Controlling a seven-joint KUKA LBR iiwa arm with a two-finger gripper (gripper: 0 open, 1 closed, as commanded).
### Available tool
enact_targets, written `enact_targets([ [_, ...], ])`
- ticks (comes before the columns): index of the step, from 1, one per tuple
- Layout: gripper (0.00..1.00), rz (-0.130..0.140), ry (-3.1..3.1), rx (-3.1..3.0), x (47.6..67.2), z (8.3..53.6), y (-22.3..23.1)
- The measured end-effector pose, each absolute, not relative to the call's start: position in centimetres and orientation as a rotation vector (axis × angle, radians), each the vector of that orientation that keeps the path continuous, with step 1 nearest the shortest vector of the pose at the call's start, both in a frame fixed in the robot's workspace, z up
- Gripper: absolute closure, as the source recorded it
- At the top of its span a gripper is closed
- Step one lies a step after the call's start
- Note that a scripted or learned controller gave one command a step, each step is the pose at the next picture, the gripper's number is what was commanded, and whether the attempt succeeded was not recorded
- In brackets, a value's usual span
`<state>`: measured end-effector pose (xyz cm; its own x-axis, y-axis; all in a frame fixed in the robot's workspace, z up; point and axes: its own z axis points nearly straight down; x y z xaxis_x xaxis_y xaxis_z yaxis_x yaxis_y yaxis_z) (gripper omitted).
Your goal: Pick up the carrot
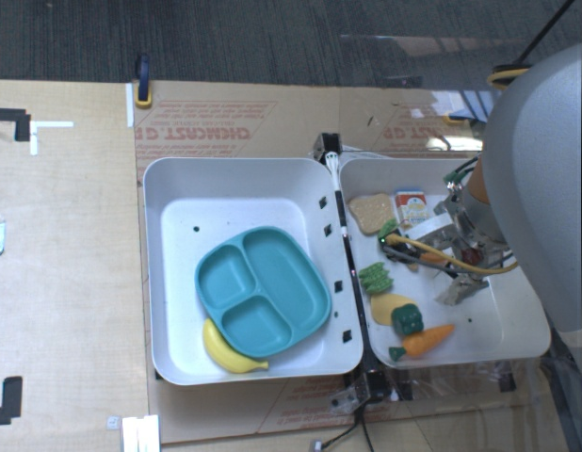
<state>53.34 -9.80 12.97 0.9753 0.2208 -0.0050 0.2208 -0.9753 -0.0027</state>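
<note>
The orange carrot (pixel 427 340) lies at the lower edge of the right bin (pixel 517 342), lower right of frame, beside a green toy (pixel 407 319). The gripper (pixel 460 252) hovers above and right; whether its jaws are open cannot be told. Approach stage: it must descend toward the carrot.

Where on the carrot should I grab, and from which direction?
Grip the carrot across its orange middle, coming straight down from above. It lies flat and slanted near the right bin's front edge, leafy end at lower left. The green vegetable crowds its upper side, so probably close the fingers nearer the free right tip.
</note>
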Motion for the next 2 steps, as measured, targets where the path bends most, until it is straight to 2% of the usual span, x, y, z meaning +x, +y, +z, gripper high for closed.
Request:
enact_targets([
  [1,0.0,-0.003,-0.4,-3.116,52.9,9.6,-9.6],
  [2,0.0,0.011,-0.332,-3.119,48.9,9.1,-9.9],
])
